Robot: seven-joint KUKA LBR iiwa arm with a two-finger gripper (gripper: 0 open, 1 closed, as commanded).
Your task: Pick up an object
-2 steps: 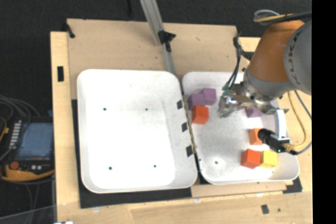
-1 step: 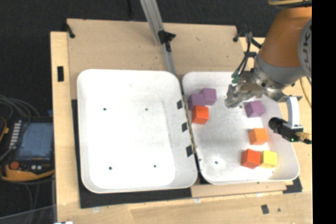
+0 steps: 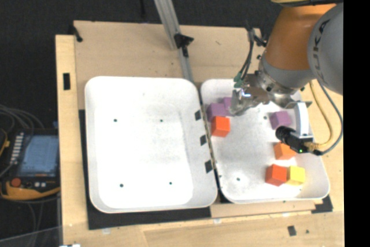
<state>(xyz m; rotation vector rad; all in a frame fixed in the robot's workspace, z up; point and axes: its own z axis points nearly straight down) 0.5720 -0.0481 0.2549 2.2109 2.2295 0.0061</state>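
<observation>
Above purple block (image 3: 218, 108), tool (image 3: 239, 102).

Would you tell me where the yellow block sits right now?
The yellow block lies in the right bin, near its front right corner, touching an orange block.

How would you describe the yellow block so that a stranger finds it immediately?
Look at the right bin, the one that the arm reaches over. Go to its near right corner, where two blocks touch. The yellow block is the right one, beside a larger orange block; it is the scene's one yellow block.

No legible text, label or number anywhere on bench or arm.
</observation>
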